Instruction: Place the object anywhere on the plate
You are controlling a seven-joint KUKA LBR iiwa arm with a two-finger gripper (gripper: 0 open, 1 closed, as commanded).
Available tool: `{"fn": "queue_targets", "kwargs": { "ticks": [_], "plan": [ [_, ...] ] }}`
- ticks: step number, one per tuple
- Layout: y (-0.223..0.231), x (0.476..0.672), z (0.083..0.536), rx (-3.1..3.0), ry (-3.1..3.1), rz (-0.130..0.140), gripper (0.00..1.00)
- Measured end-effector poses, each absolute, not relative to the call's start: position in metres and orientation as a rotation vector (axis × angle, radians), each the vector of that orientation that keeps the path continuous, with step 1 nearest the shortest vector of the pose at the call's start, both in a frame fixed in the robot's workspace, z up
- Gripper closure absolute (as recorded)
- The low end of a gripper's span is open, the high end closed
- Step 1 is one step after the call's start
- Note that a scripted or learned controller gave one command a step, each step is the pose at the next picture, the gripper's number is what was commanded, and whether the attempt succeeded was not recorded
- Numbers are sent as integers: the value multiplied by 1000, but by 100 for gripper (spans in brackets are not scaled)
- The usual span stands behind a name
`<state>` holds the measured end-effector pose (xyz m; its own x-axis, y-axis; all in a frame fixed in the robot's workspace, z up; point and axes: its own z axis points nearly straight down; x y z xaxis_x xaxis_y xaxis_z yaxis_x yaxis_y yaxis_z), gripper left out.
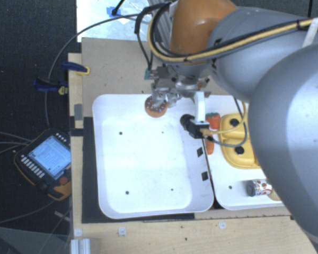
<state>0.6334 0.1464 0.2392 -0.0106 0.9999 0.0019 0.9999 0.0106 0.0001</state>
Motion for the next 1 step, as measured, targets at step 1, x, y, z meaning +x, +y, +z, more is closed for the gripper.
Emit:
{"fn": "queue_targets", "kwargs": {
  "ticks": [1],
  "plan": [
    [143,634,240,-2216,-2228,-2,0]
  ]
}}
